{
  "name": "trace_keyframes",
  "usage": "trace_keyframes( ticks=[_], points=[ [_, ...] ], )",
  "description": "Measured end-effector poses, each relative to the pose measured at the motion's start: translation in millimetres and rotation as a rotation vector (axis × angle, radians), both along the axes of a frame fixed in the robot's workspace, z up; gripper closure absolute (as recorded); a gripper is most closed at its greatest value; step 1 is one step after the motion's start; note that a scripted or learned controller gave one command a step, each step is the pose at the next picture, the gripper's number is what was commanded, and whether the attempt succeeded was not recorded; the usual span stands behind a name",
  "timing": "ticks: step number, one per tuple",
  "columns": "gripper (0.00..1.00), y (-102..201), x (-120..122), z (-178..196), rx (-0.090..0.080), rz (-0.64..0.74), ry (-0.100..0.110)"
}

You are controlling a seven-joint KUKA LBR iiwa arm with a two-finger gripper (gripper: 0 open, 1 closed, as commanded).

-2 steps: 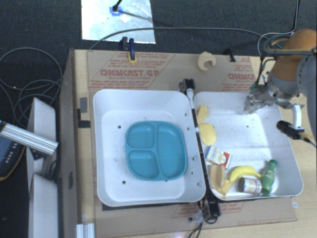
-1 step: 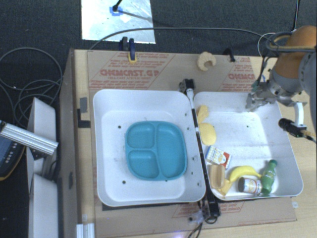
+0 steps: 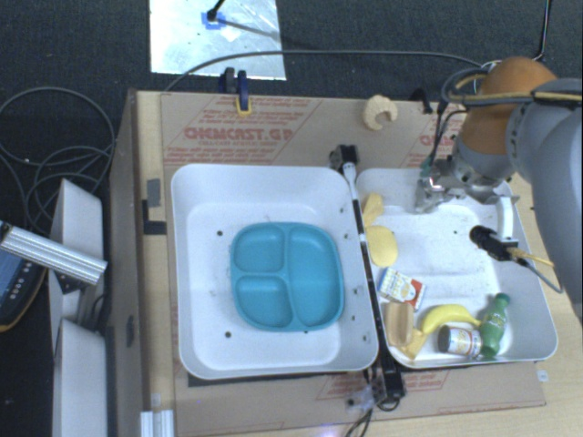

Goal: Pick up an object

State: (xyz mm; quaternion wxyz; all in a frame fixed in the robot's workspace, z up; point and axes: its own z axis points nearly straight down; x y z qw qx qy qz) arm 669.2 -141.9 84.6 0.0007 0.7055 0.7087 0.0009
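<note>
My gripper hangs over the far end of the right bin, just above its floor, with nothing visibly in it. Along the bin's left wall lie a yellow curved piece and a pale yellow rounded fruit. Nearer the front are a small white and red carton, a tan piece, a banana, a small jar and a green bottle. All of these lie well in front of and left of the gripper.
The left bin holds a blue divided plate. A beige lump rests on the board behind the bins. A black clamp sits where the two bins meet. The grey arm comes in from the upper right.
</note>
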Motion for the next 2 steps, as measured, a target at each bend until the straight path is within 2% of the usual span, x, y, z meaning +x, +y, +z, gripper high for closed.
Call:
trace_keyframes(
  ticks=[1,2],
  points=[
    [1.00,-0.8,1.2,11.7,-0.001,0.001,-0.004],
    [1.00,41.2,-31.9,11.2,0.000,0.000,0.000]
  ],
)
